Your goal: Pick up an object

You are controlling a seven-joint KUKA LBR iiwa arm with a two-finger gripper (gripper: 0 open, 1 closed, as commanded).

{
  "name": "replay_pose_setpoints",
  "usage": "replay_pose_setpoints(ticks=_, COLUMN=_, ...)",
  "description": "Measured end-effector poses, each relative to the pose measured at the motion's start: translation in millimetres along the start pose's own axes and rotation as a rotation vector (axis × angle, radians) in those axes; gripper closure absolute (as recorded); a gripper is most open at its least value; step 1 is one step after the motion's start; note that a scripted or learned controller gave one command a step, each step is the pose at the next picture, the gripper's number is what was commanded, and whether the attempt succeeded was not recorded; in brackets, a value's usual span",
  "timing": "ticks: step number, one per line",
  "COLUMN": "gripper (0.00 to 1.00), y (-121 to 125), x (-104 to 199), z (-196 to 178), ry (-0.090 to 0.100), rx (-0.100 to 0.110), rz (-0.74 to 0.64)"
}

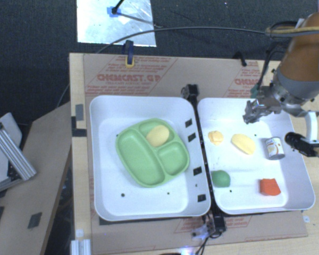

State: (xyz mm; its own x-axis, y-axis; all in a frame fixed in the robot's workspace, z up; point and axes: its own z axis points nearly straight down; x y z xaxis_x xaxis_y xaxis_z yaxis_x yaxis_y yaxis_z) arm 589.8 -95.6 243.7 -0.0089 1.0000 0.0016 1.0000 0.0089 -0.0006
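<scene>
Grey fingers (pixel 253 112) blurred above right bin (pixel 303 195); open or closed unclear.

Blue clamp (pixel 128 52), foil sheet (pixel 116 15)

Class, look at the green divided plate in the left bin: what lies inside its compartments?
The green divided plate holds one yellow, rounded food item in its upper small compartment. The long compartment and the other small one show bare green. Whatever lies beneath the plate is covered.
</scene>
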Motion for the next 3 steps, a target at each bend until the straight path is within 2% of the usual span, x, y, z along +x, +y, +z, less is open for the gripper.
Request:
replay_pose_setpoints(ticks=1, gripper=1.0, y=-17, x=50, z=14, ry=0.0, rx=0.001, rz=0.0)
replay_pose_setpoints(ticks=3, gripper=1.0, y=-38, x=149, z=9, ry=0.001, rx=-0.001, rz=-0.001)
